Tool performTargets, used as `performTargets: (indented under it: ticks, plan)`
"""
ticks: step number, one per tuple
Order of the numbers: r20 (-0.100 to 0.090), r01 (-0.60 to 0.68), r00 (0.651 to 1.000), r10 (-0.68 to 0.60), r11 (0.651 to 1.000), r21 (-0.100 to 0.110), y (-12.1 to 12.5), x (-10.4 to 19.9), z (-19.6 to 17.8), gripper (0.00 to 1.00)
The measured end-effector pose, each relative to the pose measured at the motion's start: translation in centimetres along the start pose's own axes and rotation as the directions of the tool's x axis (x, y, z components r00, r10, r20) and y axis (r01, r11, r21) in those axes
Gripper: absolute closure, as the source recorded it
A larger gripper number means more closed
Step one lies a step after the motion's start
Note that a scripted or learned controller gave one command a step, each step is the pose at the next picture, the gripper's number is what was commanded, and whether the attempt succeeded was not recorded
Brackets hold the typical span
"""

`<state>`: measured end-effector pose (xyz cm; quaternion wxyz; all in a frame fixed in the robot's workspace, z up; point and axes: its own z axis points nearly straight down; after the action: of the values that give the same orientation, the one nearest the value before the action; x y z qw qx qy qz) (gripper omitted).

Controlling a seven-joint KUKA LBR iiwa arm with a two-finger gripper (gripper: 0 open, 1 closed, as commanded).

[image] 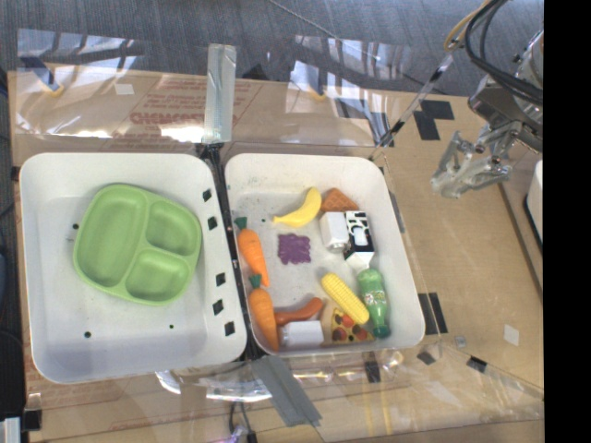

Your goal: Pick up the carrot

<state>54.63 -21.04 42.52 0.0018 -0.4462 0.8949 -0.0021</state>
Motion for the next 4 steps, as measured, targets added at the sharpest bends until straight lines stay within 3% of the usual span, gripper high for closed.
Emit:
performTargets:
  ticks: [1,2,3,4]
  plan:
    - [0.002,0.36,0.933,-0.36,0.933,-0.008,-2.3,-1.8,3.4,1.0]
    - [0.006,0.778,0.628,-0.778,0.628,-0.005,-4.6,-3.7,6.7,1.0]
    - [0.008,0.759,0.651,-0.759,0.651,-0.01,-0.7,-3.9,17.5,1.0]
    - [0.002,0.458,0.889,-0.458,0.889,-0.008,9.4,-4.7,20.1,1.0]
